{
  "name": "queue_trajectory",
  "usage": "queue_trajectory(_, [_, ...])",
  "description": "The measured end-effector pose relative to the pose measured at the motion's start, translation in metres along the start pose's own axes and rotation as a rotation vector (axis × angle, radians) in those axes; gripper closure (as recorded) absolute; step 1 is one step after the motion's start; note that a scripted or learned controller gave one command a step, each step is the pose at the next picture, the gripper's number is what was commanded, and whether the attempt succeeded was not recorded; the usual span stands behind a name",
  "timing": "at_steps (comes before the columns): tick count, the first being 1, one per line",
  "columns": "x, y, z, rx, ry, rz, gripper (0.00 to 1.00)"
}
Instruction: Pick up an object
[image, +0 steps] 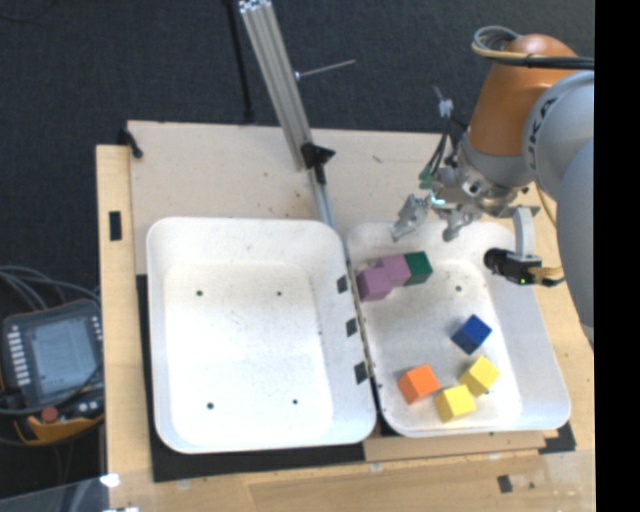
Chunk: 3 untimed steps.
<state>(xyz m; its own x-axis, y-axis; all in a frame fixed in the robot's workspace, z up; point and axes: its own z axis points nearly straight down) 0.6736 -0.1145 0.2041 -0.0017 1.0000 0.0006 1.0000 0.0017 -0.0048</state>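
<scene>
While my gripper hangs over the far edge of the right bin, its two fingers stand apart with nothing between them. The nearest candidate is the purple block, lying just at 7 o'clock from the fingertips, close to the divider between the bins. A green block touches it on its 3 o'clock side.

Handling judgement: the purple block looks like a small rigid cube, probably light foam or wood, with flat matte faces that should not slip. It appears not to be fragile. Take hold across two opposite flat faces. The green neighbour crowds one side, so align the fingers on the 12 o'clock and 6 o'clock faces, which appear free.

Alternative targets lie toward 5 o'clock of the bin: a blue block, an orange block and two yellow blocks that are nearly touching. The blue block stands apart from the others and offers clear access on every side.

The left bin holds no blocks.
</scene>
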Motion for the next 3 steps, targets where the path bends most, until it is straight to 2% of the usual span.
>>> queue_trajectory(1, [-0.001, 0.001, -0.004, -0.005, -0.003, -0.002, 0.00])
queue_trajectory(3, [-0.005, -0.002, 0.078, -0.006, -0.004, 0.003, 0.00])
